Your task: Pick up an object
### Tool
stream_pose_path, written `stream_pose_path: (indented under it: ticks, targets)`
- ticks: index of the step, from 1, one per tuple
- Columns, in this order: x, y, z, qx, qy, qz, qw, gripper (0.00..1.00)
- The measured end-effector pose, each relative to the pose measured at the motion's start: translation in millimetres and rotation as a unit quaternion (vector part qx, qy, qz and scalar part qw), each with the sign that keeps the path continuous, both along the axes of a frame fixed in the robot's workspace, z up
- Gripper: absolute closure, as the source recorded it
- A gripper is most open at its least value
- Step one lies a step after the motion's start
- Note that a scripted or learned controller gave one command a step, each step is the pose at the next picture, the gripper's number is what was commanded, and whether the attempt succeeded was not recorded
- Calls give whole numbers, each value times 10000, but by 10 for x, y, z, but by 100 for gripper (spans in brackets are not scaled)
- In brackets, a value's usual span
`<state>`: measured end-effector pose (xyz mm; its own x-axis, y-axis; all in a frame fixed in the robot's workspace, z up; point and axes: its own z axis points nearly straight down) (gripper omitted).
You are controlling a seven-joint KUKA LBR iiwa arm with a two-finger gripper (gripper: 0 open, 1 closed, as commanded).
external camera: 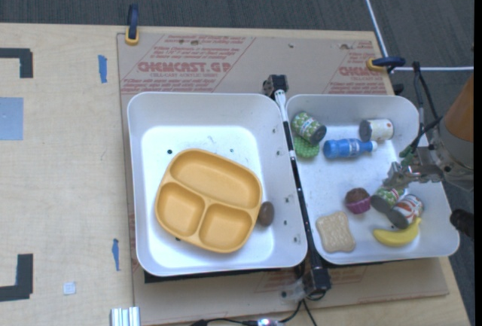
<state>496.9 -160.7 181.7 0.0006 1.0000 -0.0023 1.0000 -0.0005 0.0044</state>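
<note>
Gripper (398, 180) low in right bin (376, 253), over toy pile (398, 204) beside banana (396, 236). Fingers: cannot tell if apart or together. Yellow tray (207, 200) in left bin (147, 159).

Yellow banana (396, 235) lies flat near right bin's (433, 251) front edge.

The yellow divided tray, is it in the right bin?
No, the yellow divided tray lies in the left bin, with a small brown object touching its right edge.
</note>
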Motion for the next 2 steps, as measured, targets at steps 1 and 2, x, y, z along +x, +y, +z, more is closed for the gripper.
stream_pose_path:
  ticks: [1, 2]
  targets:
    - [-171, -634, -79, 2, 8, 3, 10000, 100]
    - [-161, -635, 112, -2, -3, 8, 10000, 100]
